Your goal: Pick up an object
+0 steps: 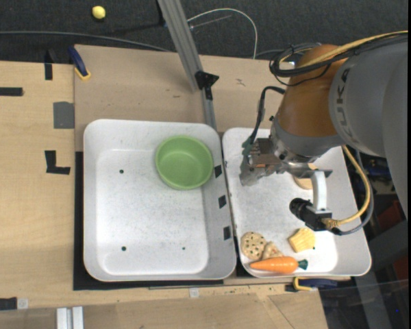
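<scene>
Mostly arm: the grey-and-orange arm covers the far part of the right shallow white bin (349, 256) and is cut off at the right edge. Hand (252, 173) hangs over that bin's far left area, seen from above; cannot tell its state. Near end of the bin: round speckled cookie (252, 243), orange carrot toy with green tip (277, 266), yellow cheese-like wedge (302, 239), and a tan piece (271, 251) half hidden behind the carrot. Round green plastic bowl (184, 162) sits far right in the left white bin (109, 252) on the bench (27, 218).
</scene>
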Controlling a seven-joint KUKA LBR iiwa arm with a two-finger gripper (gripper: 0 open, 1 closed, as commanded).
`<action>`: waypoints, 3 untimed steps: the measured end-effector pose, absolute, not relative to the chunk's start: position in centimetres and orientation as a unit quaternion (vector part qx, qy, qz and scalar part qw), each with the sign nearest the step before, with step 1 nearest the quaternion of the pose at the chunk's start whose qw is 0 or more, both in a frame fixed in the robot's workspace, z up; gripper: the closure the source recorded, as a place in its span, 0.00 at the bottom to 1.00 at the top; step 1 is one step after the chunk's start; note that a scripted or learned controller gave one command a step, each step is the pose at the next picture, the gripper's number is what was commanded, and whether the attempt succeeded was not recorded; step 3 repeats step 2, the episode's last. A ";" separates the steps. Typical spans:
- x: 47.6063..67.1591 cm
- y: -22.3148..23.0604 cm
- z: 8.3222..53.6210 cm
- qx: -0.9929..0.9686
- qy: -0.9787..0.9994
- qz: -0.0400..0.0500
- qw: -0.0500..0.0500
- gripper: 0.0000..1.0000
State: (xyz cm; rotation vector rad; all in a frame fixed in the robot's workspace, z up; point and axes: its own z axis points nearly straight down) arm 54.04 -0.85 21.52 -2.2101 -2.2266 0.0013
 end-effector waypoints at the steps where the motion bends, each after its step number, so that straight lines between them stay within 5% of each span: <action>1: 53.4 4.6 22.0 -0.704 -0.710 0.000 0.002 1.00; 2: 50.2 9.0 22.1 -0.705 -0.709 0.001 0.002 1.00; 3: 50.2 9.0 22.1 -0.705 -0.709 0.001 0.002 1.00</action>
